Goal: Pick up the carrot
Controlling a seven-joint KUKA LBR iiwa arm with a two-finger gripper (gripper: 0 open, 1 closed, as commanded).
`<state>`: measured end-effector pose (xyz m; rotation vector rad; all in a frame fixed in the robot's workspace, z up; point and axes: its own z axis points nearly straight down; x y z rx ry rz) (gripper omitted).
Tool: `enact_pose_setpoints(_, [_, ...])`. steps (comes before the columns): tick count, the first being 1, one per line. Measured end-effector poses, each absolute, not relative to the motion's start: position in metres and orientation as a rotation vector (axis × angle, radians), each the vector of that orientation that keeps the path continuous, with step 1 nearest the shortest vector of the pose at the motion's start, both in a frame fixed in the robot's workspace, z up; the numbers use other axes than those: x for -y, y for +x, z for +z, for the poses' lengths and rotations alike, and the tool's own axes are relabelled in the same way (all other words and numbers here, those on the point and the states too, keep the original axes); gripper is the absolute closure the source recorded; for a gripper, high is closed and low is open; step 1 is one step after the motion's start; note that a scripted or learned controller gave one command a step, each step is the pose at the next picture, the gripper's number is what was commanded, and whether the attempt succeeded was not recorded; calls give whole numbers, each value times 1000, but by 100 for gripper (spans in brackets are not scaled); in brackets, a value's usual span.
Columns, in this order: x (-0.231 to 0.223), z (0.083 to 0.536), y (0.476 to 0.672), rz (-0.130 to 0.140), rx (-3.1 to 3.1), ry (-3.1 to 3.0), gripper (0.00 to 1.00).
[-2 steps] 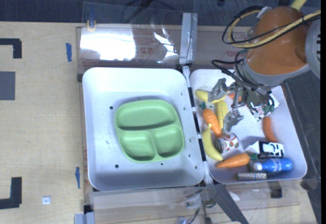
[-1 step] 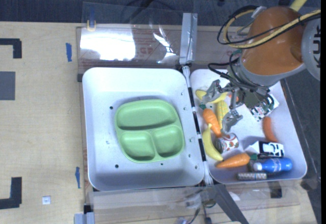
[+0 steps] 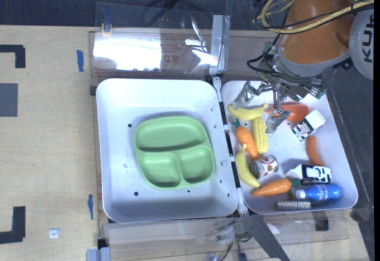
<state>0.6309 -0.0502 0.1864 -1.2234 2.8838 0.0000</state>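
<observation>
Two carrot-like pieces lie in the right bin (image 3: 341,153). A small orange carrot (image 3: 246,141) lies near the bin's left wall, beside a corn cob (image 3: 260,135). A bigger carrot (image 3: 272,187) rests near the front, pointing left. My gripper (image 3: 261,108) hangs over the back of this bin, under the orange band (image 3: 314,22). Its metal fingers (image 3: 244,97) stand spread and open above a yellow banana (image 3: 246,113), with nothing between them. The small carrot is just in front of the gripper, apart from it.
The right bin also holds a second banana (image 3: 246,172), a small can (image 3: 266,166), a blue bottle (image 3: 317,193), an orange sausage shape (image 3: 313,150), a red item (image 3: 292,113) and small boxes. The left bin (image 3: 113,135) holds a green divided plate (image 3: 173,150).
</observation>
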Motion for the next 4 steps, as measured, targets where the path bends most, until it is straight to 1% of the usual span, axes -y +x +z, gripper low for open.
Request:
enact_pose_setpoints(1, [3,186,598,3,-2619,-1729,0])
enact_pose_setpoints(2, [10,222,662,0,-2377,-2041,0])
enact_pose_setpoints(3, [33,186,667,2,-1910,-2487,0])
enact_pose_setpoints(4, [31,188,580,4,-1670,-2657,0])
